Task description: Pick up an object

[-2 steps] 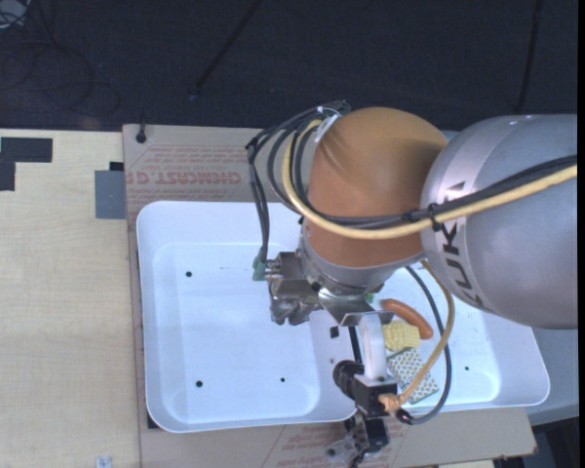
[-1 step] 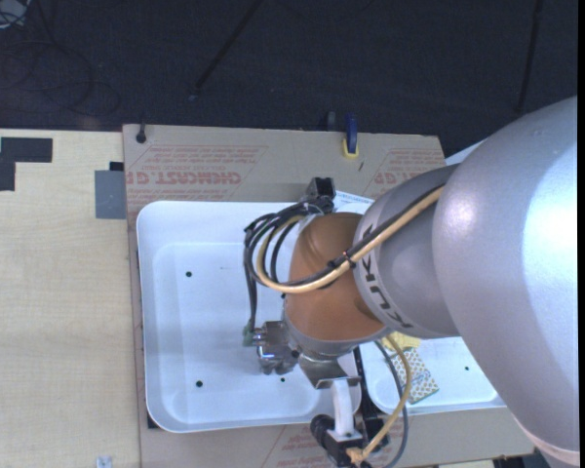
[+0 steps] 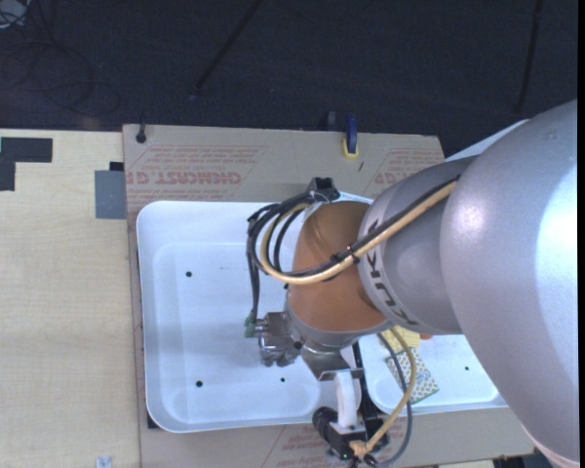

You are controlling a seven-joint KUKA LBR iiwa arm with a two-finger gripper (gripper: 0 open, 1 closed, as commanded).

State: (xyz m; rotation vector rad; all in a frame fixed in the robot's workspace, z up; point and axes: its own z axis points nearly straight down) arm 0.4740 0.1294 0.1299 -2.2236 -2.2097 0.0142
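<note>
The grey arm with its orange band reaches in from the right and hangs low over the left white bin. My gripper shows as a small metal part below the band, close above that bin's floor near its right side. In the right bin a flat yellow and white patterned object lies partly under the arm. A small orange bit peeks out beside it at the arm's edge.
The arm's big grey body hides most of the right bin. A brown cardboard sheet lies under both bins. Pale wooden bench spreads to the left.
</note>
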